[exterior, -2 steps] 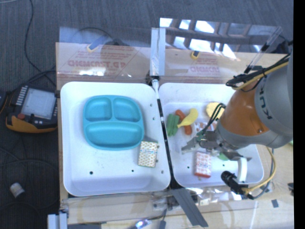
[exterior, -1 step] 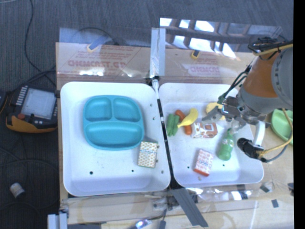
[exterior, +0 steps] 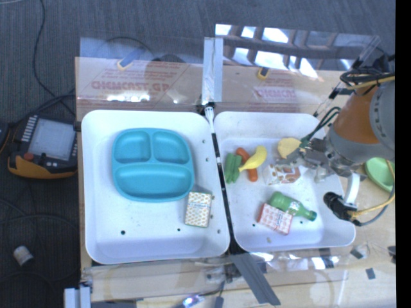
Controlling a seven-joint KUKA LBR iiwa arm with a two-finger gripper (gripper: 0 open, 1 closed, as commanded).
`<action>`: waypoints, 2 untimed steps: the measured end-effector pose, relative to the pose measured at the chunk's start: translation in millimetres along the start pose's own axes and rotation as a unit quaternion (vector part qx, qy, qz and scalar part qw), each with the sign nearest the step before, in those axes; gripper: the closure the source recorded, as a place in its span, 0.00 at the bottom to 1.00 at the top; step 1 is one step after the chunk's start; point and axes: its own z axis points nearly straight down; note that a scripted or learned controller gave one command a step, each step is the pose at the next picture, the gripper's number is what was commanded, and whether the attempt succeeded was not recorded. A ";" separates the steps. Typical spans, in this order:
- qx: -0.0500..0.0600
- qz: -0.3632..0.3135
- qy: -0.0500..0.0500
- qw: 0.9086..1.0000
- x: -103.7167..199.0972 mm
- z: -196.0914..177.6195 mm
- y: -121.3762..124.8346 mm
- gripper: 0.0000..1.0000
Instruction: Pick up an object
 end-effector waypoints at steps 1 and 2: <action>0.014 -0.053 -0.002 0.999 30.8 24.9 -82.4 0.00; 0.016 -0.054 0.001 0.998 33.1 15.8 -82.8 1.00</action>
